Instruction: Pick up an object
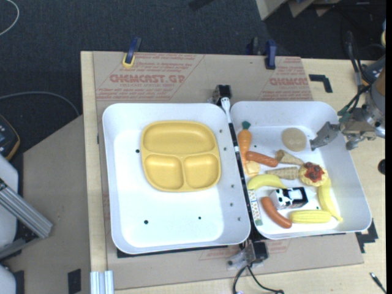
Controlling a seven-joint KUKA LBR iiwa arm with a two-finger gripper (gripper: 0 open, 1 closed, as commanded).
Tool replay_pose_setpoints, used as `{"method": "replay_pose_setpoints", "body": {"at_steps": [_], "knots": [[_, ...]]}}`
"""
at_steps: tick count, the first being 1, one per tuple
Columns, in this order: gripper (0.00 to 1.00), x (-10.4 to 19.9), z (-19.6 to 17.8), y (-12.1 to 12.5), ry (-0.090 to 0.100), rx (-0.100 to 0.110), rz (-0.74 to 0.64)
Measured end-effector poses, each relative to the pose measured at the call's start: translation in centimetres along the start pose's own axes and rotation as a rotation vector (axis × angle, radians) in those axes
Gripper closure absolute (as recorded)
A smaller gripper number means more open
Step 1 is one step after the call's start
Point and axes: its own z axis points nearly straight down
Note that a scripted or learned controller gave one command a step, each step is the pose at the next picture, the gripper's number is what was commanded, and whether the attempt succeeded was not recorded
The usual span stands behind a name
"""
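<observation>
The right bin [343, 112] holds several toy foods: an orange carrot [244, 142], a red sausage [262, 159], a round tan cookie [294, 139], a banana [264, 181], a waffle cone [286, 171], a red strawberry piece [313, 172], a black-and-white toy [290, 196], a second sausage [275, 212], a corn cob [310, 216] and a yellow pepper-like piece [326, 201]. My gripper [338, 139] hangs over the bin's right side, to the right of the cookie. Its fingers [321, 136] are spread open with nothing between them.
The left bin [122, 182] carries a yellow three-compartment plate [180, 154]. Both bins rest on a cardboard sheet [184, 75] held by clamps at the back. The ridge where the bins meet runs down the middle.
</observation>
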Motion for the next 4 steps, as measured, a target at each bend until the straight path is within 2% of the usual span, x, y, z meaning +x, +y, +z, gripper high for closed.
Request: {"method": "replay_pose_setpoints", "body": {"at_steps": [1, 2, 4], "knots": [[0.0, 0.0, -0.7, 0.3, -0.003, -0.013, -0.003], [0.0, 0.0, 4.5, -0.8, -0.001, -0.006, -0.002], [0.0, 0.3, 13.6, -0.2, -0.004, -0.011, -0.003]]}}
